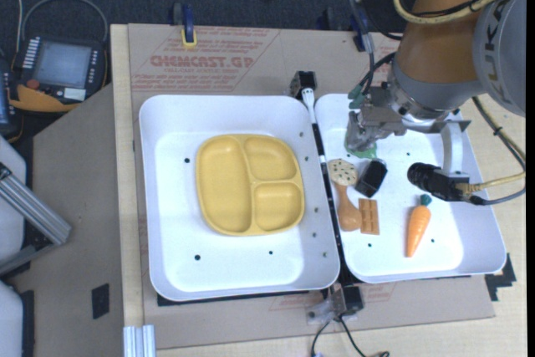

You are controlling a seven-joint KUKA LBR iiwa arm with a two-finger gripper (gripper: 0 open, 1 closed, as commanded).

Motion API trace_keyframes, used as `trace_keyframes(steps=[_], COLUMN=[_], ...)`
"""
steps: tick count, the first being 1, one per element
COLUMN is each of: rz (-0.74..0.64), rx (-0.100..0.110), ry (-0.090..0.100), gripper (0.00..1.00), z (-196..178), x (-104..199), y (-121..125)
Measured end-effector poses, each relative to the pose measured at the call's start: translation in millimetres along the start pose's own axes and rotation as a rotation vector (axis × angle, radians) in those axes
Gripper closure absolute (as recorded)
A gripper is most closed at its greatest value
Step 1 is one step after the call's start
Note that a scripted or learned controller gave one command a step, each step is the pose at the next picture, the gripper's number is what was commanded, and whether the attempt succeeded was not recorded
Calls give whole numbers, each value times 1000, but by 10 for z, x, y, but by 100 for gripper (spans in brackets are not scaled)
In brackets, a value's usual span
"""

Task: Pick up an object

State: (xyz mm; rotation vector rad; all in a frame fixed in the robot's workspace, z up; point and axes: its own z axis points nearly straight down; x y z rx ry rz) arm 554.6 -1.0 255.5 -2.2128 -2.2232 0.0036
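White bins: I see two shallow plastic trays side by side on the bench; the left bin (167, 205) carries a yellow divided plate (249, 183), the right bin (481, 242) carries the small items.
Arm: grey with an orange band, reaching in from the right; its gripper (364, 134) hangs low over the upper left part of the right bin.
Claw state: I cannot tell from this slant how it stands, and I see nothing caught in it.
Nearest candidate: a small black block (370, 177) lies just below the gripper, beside a pale spotted disc (340, 171).
Other candidates: a brown wooden piece (349, 211), a ridged tan wafer (369, 216) touching it, and an orange toy carrot (417, 227) with a green tip, set apart to the right.
Handling, as I judge it: all look like light, rigid toy pieces, likely smooth and apt to slip; I would take the carrot across its thick middle, the black block across its short sides.
Writing: red print on the board (205, 58) behind the bins reads roughly "CHEMCAST GP"; smaller lines are illegible.
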Motion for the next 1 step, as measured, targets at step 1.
trace_keyframes(steps=[1], rz=[0], rx=[0], ry=[0], gripper=[100], z=[207], x=[505], y=[-140])
